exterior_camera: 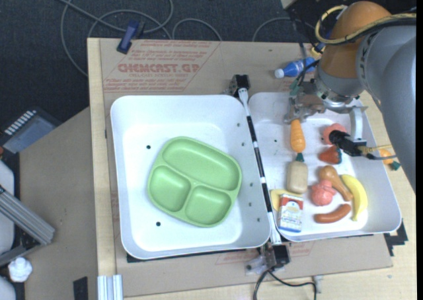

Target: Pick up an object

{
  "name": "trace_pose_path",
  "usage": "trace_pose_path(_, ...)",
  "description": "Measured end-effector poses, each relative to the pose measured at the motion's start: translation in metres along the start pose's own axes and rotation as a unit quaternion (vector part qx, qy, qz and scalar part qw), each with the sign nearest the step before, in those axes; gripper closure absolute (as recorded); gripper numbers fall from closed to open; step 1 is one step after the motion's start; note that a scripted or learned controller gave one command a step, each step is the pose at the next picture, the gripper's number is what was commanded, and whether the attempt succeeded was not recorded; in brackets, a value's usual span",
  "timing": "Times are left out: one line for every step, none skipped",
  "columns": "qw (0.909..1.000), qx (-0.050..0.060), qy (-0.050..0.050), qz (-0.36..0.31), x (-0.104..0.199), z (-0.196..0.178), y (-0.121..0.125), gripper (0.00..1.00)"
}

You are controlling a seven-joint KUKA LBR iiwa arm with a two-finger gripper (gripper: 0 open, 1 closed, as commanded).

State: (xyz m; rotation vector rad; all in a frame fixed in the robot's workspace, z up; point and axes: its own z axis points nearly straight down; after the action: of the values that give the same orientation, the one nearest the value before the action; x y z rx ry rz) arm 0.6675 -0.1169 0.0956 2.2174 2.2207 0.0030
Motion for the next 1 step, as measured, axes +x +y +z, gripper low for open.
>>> trace_pose_path(1.0, 0.0, 0.001, 0.0, 0.0599, -0.0916, -0.0424, 1.0)
